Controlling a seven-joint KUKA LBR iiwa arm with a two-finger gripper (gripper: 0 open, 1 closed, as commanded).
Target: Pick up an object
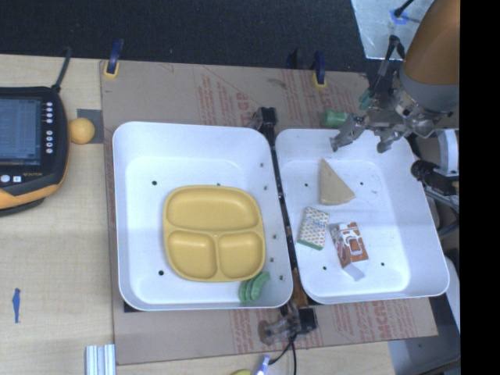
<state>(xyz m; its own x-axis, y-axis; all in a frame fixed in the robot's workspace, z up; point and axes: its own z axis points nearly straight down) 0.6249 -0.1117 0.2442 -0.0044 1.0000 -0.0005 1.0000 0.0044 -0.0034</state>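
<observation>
Nearest the camera, front edge: a black clip (291,324) grips the cardboard sheet (195,80) under both bins; faint red print runs across the sheet, too blurred to read
Left bin (129,209): holds a yellow divided tray (212,231) with three compartments, lying flat near the middle; a small green object (254,287) sits just beside the tray's near right corner, against the bin's front wall
Right bin (422,233): three loose things; a red and white packet (349,246) lies nearest, tilted, its lettering too small to make out; a small checked sachet (314,227) lies just to its left, close to the bin's left wall, pattern visible but no legible words; a tan wedge (334,184) lies farther back, apart from both
Gripper (366,137): over the back rim of the right bin, beyond the wedge and clear of it; its two fingers stand spread apart with nothing between them; it touches none of the objects
Arm: grey, with an orange band (437,37), coming in from the right
Left of bench: a black and orange handheld pendant (27,151) with a screen, text unreadable; a yellow ball (81,130) just beside it
Far edge: blue clips (114,57) on the sheet's back edge; a green object (335,119) behind the right bin
</observation>
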